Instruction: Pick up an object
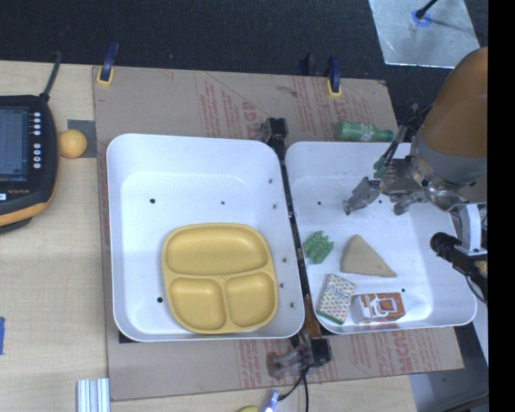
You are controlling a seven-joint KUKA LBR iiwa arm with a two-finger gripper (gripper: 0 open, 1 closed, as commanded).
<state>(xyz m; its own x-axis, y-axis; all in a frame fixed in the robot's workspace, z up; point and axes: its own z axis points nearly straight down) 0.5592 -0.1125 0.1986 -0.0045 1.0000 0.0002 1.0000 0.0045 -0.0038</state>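
Observation:
My gripper [380,202] hangs over the upper middle of the right bin [326,166], its two fingers spread open with nothing between them. Below it on the bin floor lie a tan wedge [366,258], a small green leafy piece [316,247], a patterned packet [335,297] and a small brown-and-white carton [379,307]. The wedge is the closest of these and sits apart from the fingers. The left bin [133,166] holds a yellow divided tray [220,275].
A green bottle [365,131] lies on the cardboard just behind the right bin. A teach pendant [13,161] and a yellow ball [72,142] sit at the far left. Clamps [275,130] join the bins at the centre.

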